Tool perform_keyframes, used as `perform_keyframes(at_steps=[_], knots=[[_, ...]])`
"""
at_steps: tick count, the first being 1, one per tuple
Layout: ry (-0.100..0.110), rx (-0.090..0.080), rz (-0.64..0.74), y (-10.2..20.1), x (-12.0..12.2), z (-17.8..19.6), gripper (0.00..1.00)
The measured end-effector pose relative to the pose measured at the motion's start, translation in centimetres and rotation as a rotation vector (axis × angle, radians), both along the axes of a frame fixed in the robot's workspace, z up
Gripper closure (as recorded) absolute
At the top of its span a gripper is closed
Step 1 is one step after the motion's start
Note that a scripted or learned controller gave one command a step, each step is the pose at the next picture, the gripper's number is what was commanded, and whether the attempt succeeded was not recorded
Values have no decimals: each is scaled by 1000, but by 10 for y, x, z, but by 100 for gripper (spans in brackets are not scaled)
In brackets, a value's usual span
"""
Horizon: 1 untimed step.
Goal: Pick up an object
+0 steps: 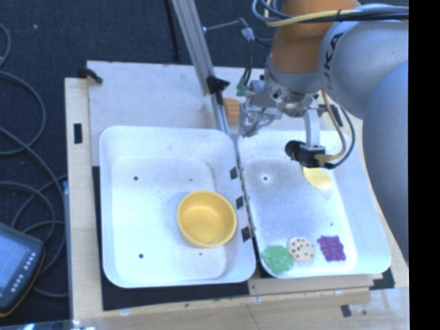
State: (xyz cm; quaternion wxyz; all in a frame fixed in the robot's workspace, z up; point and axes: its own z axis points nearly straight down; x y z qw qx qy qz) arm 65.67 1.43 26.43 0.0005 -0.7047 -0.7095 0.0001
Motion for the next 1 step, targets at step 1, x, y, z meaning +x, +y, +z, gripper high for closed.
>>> perform_keyframes(at_steps=[1], knots=[[0, 1, 1, 53, -7, 5, 100]])
